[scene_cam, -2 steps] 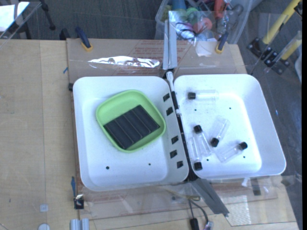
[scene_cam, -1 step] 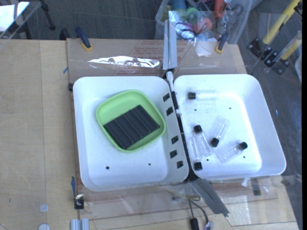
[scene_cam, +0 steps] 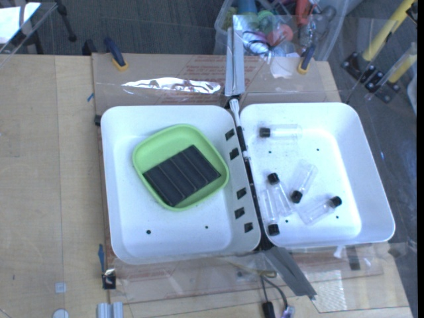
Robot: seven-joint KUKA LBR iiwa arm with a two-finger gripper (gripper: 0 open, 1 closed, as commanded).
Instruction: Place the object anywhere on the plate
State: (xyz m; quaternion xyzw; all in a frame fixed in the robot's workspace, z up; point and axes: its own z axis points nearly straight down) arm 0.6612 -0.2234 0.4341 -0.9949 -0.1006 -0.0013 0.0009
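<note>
A light green square plate (scene_cam: 151, 148) sits in the left white bin (scene_cam: 126, 217), and a black ribbed slab (scene_cam: 181, 174) lies flat on its middle. The right white bin (scene_cam: 361, 197) holds several clear plastic vials with black caps. One vial (scene_cam: 278, 132) lies near the bin's back, another (scene_cam: 302, 181) sits mid-bin, a third (scene_cam: 319, 208) lies toward the front right, and more (scene_cam: 271, 207) rest along the left wall.
A row of black clips (scene_cam: 237, 177) runs along the divider between the bins. A clear tub of mixed objects (scene_cam: 281, 12) stands behind the bench. Crumpled foil (scene_cam: 169, 85) lies behind the left bin. Cables (scene_cam: 275, 297) trail at the front.
</note>
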